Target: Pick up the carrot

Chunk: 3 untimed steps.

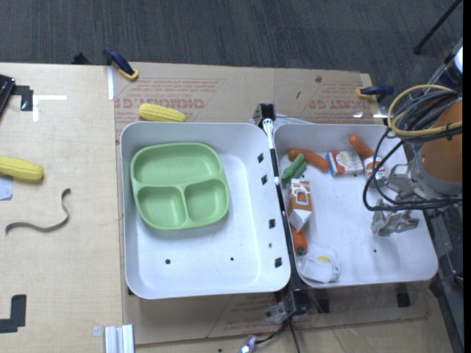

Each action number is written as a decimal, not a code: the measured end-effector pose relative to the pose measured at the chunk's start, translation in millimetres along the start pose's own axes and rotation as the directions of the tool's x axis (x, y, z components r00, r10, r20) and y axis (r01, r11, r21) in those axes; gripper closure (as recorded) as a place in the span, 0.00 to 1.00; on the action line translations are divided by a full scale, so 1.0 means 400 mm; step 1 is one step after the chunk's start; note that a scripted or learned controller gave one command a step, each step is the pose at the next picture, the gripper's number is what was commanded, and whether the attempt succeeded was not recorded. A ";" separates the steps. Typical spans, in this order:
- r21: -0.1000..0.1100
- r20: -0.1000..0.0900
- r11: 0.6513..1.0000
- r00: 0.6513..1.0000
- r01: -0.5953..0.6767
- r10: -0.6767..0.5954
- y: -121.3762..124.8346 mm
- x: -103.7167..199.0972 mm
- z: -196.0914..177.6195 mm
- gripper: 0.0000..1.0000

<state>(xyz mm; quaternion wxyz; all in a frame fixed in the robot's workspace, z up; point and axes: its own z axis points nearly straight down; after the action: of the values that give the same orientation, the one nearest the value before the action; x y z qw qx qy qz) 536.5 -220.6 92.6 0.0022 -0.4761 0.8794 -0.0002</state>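
**Tool low at the right bin's edge, carrot across the bin**

We're looking down on two white bins side by side on the counter (59,271). In the left bin (199,271) sits a green divided plate (179,184), three compartments, tucked toward the upper left corner.

Over to the right bin (353,263), where the action is. The carrot (309,157) lies near the far wall, orange and slanted, its left end close to a green vegetable piece (293,169) that rests by the dividing wall. Just right of the carrot there's a small carton (346,163) with red and white print, and another orange piece (360,144) beyond it toward the far right corner. Below, a taller carton (299,204) lies along the left wall, with an orange bit (298,240) poking out under it and a pale, clear item (319,265) near the front corner.

The arm (441,153) comes in from the right, orange band showing, cables looped above it. The tool (395,223) hangs over the bin's right side, well apart from the carrot, with nothing seen between its fingers; how wide they stand I cannot tell from this angle.

Outside the bins, one corn cob (162,112) lies on the cardboard behind the left bin, and a second corn cob (20,169) rests far left on the counter, above a curled dark strip (44,219).
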 end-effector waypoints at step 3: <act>-0.004 0.002 0.912 0.912 0.410 -0.410 0.206 -0.050 0.003 0.00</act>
<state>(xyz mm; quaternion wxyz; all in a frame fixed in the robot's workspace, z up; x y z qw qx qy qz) 478.5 -158.8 91.4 0.0015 -0.6498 0.7601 0.0015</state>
